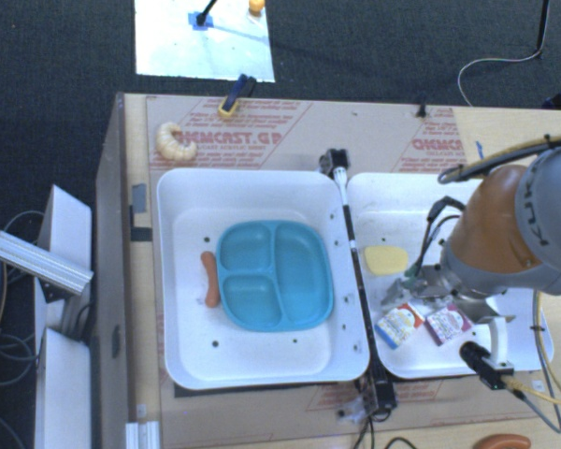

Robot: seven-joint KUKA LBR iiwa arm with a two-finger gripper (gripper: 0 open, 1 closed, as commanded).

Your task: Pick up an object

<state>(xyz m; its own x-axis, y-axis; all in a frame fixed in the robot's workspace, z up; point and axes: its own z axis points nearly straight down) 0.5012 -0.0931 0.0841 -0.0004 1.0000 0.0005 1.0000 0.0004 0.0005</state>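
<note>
Right bin point(393, 215); hand point(413, 293) over packets point(421, 324)

Bench point(290, 129): brown cardboard-like top w/ red printed letters, seen at slant. Two shallow white bins sit on it side by side, touching at middle. Left bin point(182, 251) takes most of bench left half; right bin point(393, 204) next to it, partly under arm. On bare bench behind left bin: pale curled object point(176, 142) near back-left corner, and yellow-and-dark-blue small tool point(236, 96) at back edge, tilted. Small black-and-white part point(335, 162) at back, between both bins. Floor around bench: dark carpet.
</note>
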